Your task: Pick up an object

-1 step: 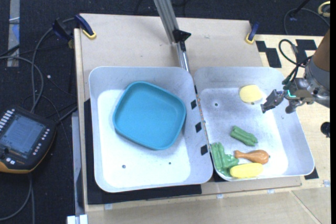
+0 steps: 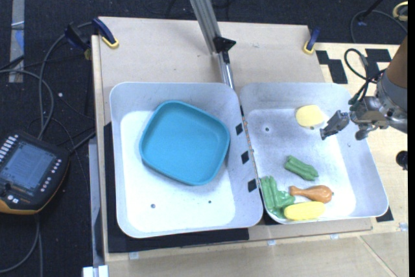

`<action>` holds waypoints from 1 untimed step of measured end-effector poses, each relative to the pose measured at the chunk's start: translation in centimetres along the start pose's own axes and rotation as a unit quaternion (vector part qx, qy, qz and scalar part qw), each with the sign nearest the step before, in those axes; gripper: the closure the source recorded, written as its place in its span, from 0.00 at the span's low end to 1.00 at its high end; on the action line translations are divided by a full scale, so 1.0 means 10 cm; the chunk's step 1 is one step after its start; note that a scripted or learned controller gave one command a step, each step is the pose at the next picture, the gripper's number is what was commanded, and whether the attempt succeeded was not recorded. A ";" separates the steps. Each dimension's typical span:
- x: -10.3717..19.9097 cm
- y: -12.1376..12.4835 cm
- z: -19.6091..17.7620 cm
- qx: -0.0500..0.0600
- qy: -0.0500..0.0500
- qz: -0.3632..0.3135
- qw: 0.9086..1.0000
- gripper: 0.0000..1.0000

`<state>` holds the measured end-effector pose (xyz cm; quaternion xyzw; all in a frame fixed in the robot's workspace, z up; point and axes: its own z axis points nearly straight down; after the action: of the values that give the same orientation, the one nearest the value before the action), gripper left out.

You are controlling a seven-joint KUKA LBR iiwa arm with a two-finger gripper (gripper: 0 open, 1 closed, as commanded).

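The right bin [image 2: 363,162] holds several toy foods. A pale yellow round piece [image 2: 310,116] lies near its far side, with a green pickle-like piece [image 2: 301,167] in the middle. At the near edge are a brown drumstick [image 2: 312,192], a yellow oblong piece [image 2: 304,211] and a green leafy piece [image 2: 273,194]. My gripper [image 2: 348,126] hangs over the bin's right part, just right of the pale yellow piece. It is open, its dark fingers [image 2: 334,123] are spread, and nothing is between them.
A blue square plate [image 2: 185,141] lies tilted in the left bin [image 2: 126,198]. A grey metal pole [image 2: 201,0] slants down to the ridge between the bins. Blue-and-yellow clamps [image 2: 105,32] grip the bench's far corners.
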<state>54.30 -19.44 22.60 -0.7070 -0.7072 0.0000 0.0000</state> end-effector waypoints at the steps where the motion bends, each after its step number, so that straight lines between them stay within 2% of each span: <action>1: 0.05 -0.07 0.59 0.003 0.001 0.000 1.000 0.00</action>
<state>53.57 -18.93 16.68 -0.7070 -0.7072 0.0013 0.0023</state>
